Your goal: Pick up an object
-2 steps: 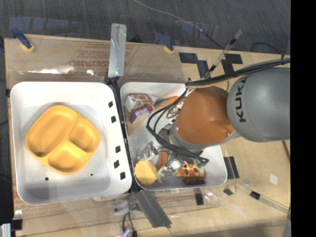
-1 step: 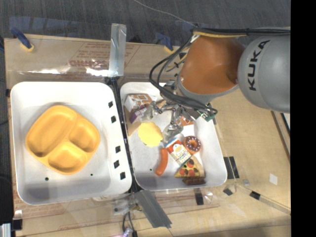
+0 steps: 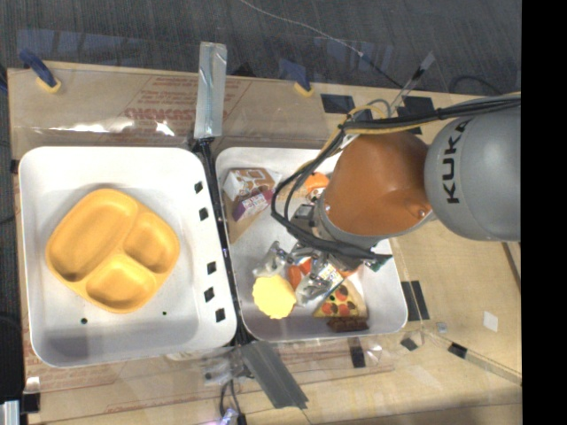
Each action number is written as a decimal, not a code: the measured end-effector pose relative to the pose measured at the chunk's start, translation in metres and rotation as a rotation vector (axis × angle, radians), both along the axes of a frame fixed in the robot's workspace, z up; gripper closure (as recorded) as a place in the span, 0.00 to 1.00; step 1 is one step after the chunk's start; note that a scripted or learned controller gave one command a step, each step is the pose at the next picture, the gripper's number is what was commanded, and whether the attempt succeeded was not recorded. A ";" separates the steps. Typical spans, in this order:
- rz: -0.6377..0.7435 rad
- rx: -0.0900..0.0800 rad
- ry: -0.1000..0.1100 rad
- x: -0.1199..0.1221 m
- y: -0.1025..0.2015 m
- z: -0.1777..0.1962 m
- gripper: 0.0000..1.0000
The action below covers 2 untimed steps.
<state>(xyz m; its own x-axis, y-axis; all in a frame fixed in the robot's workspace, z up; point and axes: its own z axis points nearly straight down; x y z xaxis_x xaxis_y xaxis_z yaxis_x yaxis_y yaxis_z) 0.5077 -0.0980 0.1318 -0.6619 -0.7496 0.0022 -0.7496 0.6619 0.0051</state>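
Both bins [image 3: 40, 326] were white. The left one held a yellow-orange divided tray [image 3: 113, 248]. The right one held a yellow disc [image 3: 274, 297], a brown-and-purple box [image 3: 249, 191] and a pepperoni-patterned pizza slice [image 3: 341, 307]. The arm [image 3: 469, 180] was grey with an orange band.

The grey arm with the orange band reaches into the right shallow white bin [image 3: 390, 295]. Its claw [image 3: 297, 268] is low among the things there, just beside a round yellow object [image 3: 273, 297]. A small brown-and-white box [image 3: 249, 191] lies near. In the left white bin [image 3: 35, 237] rests a yellow divided tray [image 3: 112, 249].
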 end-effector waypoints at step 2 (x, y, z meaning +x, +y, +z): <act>0.132 -0.001 -0.009 0.126 0.034 0.101 1.00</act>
